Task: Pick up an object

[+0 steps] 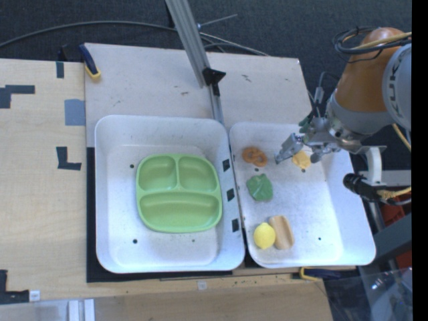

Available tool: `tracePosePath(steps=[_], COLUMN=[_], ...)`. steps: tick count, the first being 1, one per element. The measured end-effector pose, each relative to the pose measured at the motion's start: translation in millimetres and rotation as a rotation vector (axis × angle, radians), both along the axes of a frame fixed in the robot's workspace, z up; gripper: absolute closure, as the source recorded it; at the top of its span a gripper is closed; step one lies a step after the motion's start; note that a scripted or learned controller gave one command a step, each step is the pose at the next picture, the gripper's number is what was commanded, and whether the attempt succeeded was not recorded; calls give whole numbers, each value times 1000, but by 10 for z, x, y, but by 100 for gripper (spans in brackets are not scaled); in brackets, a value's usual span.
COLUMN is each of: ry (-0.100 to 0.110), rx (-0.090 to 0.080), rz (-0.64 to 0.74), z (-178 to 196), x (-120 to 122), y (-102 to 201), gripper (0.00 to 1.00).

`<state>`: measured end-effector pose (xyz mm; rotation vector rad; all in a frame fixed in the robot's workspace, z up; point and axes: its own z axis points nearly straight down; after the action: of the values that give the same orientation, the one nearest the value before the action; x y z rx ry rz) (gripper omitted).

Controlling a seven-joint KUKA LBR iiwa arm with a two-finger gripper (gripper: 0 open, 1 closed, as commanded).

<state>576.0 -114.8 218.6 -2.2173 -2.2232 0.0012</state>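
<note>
Camera view, ordered from the near edge of the bench to the far edge.

Near field: a small round yellow lemon-like toy and a tan, bun-shaped oblong toy are lying side by side, touching, at about 7 o'clock in the shallow white right-hand bin. The oblong's long axis is running roughly 12 to 6 o'clock.

Middle field: a green leafy lump of a toy is sitting just left of that bin's centre, and a green three-compartment plastic tray is lying flat in the shallow white left-hand bin, its wide compartment facing 6 o'clock.

Far field: a brown pretzel-like toy is resting at about 10 o'clock in the right-hand bin. The grey arm with the orange band is reaching in from 2 o'clock, its wrist angling down and leftward over the bin's far half. The two-finger gripper is spreading its dark fingers apart, neither one closing on anything. A small yellow block-like toy is lying just below the fingertips, at about 12 o'clock in the bin; whether it is touching them cannot be told, and its long axis is too small to read.
</note>
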Motion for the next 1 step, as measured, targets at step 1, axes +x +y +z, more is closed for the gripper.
tracePosePath(steps=[1], ry=[0], rx=[0], rz=[0], z=[0], x=[0], y=[-1], gripper=[0])
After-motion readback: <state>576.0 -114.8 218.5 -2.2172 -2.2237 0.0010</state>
